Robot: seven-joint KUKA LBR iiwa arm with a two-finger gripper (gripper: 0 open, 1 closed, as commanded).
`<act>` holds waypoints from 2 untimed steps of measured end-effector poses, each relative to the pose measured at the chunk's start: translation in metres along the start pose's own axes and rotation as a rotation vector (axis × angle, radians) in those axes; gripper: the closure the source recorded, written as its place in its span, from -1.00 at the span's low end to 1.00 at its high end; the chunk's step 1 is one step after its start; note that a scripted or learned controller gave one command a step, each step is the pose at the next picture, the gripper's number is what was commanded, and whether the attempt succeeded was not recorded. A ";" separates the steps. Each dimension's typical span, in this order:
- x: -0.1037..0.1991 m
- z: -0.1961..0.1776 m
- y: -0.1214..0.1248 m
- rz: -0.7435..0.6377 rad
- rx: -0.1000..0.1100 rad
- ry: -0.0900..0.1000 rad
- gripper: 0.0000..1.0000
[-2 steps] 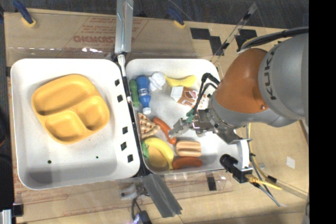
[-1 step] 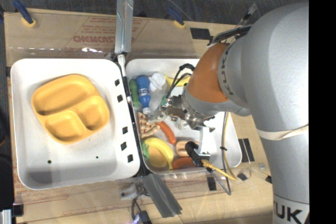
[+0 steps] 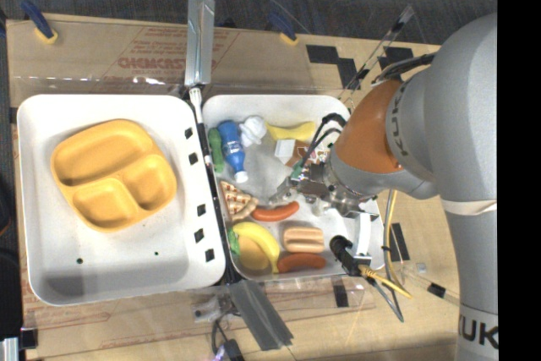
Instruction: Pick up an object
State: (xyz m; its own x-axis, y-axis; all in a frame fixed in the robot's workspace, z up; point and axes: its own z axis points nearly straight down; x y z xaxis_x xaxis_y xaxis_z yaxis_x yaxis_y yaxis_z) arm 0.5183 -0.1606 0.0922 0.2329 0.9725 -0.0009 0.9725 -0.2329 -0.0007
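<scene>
Red toy sausage (image 3: 275,212), a short glossy plastic link, lies mid-bin in the right white bin (image 3: 279,106), just beside the waffle-patterned toy slice (image 3: 237,201) and above the toy hot dog in a bun (image 3: 303,238). The gripper (image 3: 306,176) hangs over it, wrist blocking the fingers, so I cannot tell their state. Crowding may cause a slip or a neighbour getting nudged.

Yellow tray (image 3: 114,173), blue bottle (image 3: 232,145)
</scene>
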 end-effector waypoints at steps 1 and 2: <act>0.001 0.000 0.000 -0.001 0.000 0.001 -1.00; 0.076 0.001 0.022 0.235 0.003 0.002 -1.00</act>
State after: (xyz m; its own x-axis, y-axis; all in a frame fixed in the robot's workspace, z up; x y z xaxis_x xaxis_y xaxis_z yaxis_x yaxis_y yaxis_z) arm 0.5577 -0.0918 0.0909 0.4530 0.8915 0.0005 0.8915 -0.4530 -0.0041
